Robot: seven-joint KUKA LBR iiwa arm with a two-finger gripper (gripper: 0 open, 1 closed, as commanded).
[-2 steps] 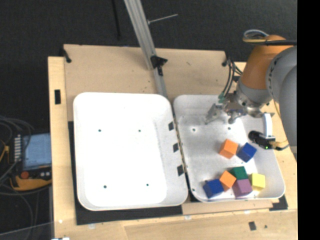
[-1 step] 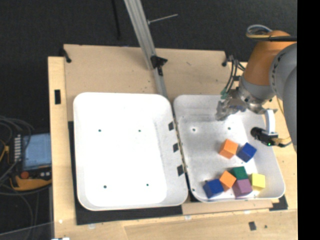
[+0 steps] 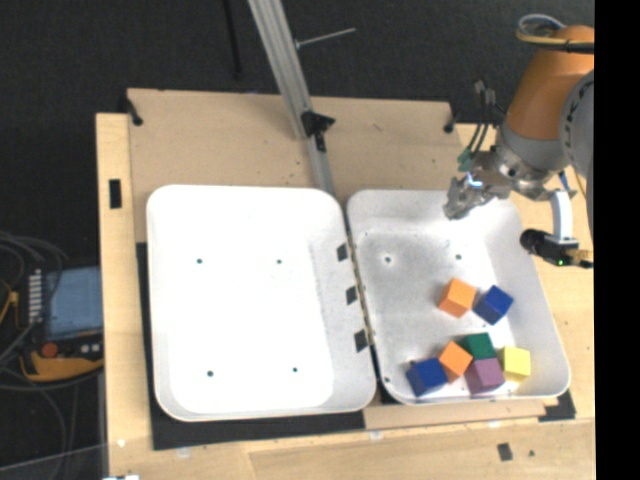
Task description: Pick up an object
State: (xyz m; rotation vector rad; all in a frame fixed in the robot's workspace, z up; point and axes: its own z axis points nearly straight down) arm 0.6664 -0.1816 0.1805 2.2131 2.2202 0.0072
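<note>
A tan counter (image 3: 250,133) carries two white bins; the right bin (image 3: 400,228) holds coloured blocks clustered near its front. The hand (image 3: 462,200) hovers over its far edge, grip unreadable. Best aim: the orange block (image 3: 458,297), standing freest, approached straight down.

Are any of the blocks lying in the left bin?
No: all seven blocks, such as the yellow block, lie in the right bin, not the left bin.
</note>
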